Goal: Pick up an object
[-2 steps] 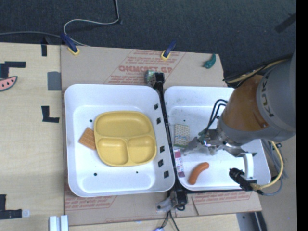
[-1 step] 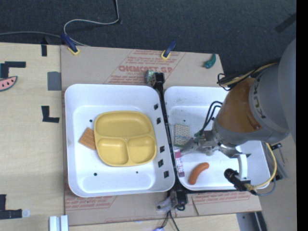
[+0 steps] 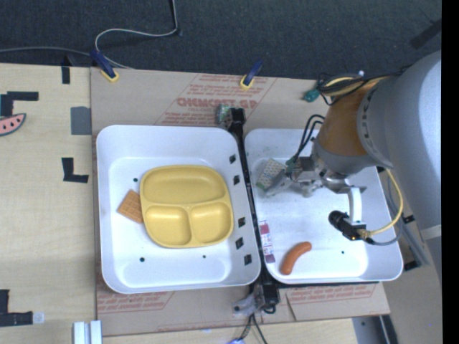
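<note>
tray (image 3: pixel 188 205) in left bin (image 3: pixel 115 213); sausage (image 3: pixel 295 257) in right bin (image 3: pixel 373 264).

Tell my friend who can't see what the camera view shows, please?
A grey and orange robot arm reaches from the right into the right bin, its end effector down by a small checked packet. An orange sausage lies near that bin's front. The left bin holds a yellow divided tray with a tan cracker poking out beside it.
</note>
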`<state>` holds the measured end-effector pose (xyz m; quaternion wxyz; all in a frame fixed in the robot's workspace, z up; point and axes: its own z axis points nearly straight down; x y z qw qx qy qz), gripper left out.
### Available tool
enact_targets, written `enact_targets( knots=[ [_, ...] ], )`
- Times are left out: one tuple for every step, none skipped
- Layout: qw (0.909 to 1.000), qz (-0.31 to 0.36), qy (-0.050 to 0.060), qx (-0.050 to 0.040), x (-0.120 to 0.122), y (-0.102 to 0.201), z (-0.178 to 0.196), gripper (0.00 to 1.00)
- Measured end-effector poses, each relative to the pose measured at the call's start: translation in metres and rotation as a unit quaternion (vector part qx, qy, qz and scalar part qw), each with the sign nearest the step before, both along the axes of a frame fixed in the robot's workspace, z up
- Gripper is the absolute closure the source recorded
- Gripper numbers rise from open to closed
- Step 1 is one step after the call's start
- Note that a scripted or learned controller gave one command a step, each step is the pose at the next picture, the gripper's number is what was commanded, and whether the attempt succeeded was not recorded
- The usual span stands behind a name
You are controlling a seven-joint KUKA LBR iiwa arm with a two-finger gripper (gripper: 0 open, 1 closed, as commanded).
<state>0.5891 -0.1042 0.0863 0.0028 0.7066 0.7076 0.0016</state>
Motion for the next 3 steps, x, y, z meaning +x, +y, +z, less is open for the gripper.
enact_targets(
  knots=[
    [1.0,0.0,0.001,-0.0002,0.002,0.007,0.0,0.0],
    [1.0,0.0,0.002,0.0006,0.026,0.01,-0.001,0.0],
    [1.0,0.0,0.003,0.0005,0.026,0.01,0.009,1.0]
  ],
)
